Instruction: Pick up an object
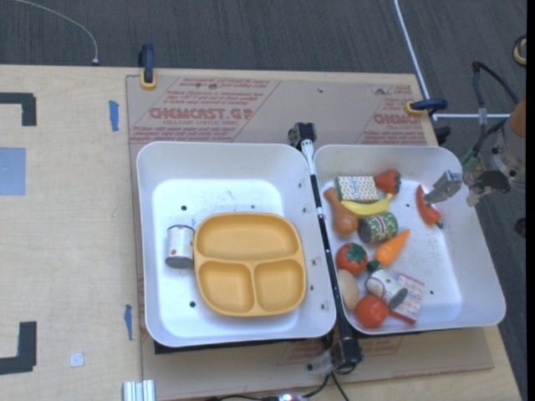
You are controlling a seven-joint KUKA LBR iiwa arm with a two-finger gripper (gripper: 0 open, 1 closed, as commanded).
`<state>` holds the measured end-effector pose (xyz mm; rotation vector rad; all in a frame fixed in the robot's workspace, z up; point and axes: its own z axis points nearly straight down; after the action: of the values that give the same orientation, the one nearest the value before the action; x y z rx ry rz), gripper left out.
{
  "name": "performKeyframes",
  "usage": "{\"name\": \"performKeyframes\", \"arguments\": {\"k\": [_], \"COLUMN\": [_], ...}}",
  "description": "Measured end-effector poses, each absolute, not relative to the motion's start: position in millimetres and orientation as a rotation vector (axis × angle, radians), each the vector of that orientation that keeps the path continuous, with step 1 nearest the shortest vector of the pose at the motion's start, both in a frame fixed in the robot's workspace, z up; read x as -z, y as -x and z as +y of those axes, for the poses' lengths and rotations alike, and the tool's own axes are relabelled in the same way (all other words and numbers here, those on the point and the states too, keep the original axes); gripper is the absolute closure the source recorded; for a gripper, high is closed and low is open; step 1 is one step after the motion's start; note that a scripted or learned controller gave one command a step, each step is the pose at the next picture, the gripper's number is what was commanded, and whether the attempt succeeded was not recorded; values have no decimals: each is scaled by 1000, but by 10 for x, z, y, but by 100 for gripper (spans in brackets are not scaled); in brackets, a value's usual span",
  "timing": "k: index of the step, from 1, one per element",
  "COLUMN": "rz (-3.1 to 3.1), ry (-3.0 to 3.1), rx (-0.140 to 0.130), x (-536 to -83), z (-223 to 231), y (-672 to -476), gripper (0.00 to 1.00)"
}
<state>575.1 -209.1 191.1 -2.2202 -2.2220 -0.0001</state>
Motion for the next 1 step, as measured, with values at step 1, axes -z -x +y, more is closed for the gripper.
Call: {"name": "performKeyframes", "arguments": {"k": [1], "rz": [-2224], "ry": [2224], "rx": [2], "x": [-1062], "z": [-1798], "y": [-5618], "gripper": [0]}}
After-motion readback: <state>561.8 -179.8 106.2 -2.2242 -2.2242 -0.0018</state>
